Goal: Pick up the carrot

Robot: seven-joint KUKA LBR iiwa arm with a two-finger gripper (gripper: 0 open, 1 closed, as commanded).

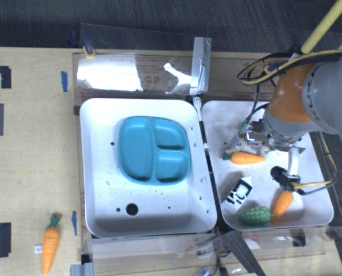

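Observation:
An orange carrot [249, 158] lies on its side in the upper middle of the right bin [318, 214]. My gripper [250, 144] hangs directly over it, right at its top edge, under the grey arm with the orange band. Whether the carrot is between the jaws cannot be made out. A second, smaller carrot [282, 203] lies tilted near the bin's front right. A third carrot [50, 243] with a green top rests on the wooden bench outside the bins, at the far lower left.
A green bumpy vegetable [255, 214] and a black-and-white block [238, 192] lie in the front of the right bin. The left bin [96, 154] holds a blue divided plate [155, 149]. Cables loop behind the arm.

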